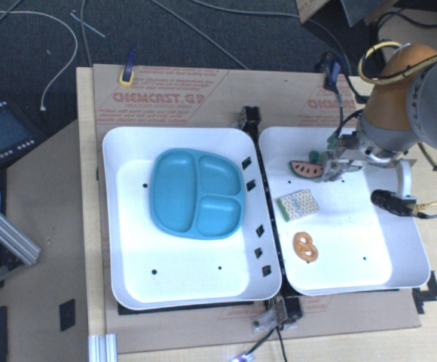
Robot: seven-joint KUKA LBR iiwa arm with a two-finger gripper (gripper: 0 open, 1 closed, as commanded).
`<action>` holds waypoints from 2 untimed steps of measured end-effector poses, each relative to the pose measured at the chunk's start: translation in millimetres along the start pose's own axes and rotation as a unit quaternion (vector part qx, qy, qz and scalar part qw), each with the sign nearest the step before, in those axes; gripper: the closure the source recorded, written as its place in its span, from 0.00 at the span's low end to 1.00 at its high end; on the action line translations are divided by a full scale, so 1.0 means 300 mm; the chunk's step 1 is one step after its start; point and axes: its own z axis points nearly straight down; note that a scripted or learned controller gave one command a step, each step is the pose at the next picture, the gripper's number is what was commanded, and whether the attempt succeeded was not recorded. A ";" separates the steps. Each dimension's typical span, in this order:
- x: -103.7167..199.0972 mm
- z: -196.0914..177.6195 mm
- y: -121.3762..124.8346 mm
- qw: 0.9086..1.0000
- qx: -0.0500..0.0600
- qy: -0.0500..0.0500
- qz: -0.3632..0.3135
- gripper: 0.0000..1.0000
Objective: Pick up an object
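Camera view: one plate, three toys.

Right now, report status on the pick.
End effector low in right white bin, at watermelon-slice toy. Patterned square pad and orange pretzel toy lie apart, nearer the camera.

Two shallow white bins sit side by side on the surface. The left bin holds a blue divided plate, lying flat in its upper middle. In the right bin, a watermelon-slice toy lies near the upper left, a speckled square packet sits just below it, and a pretzel lies lower still. The arm enters from the upper right of the frame; its hand is low over the right bin, just beside the watermelon slice's right end
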 end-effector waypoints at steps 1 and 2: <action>-0.022 -0.155 -0.004 1.000 -0.002 -0.001 0.000 1.00; -0.028 -0.303 -0.004 1.000 -0.003 -0.001 0.000 1.00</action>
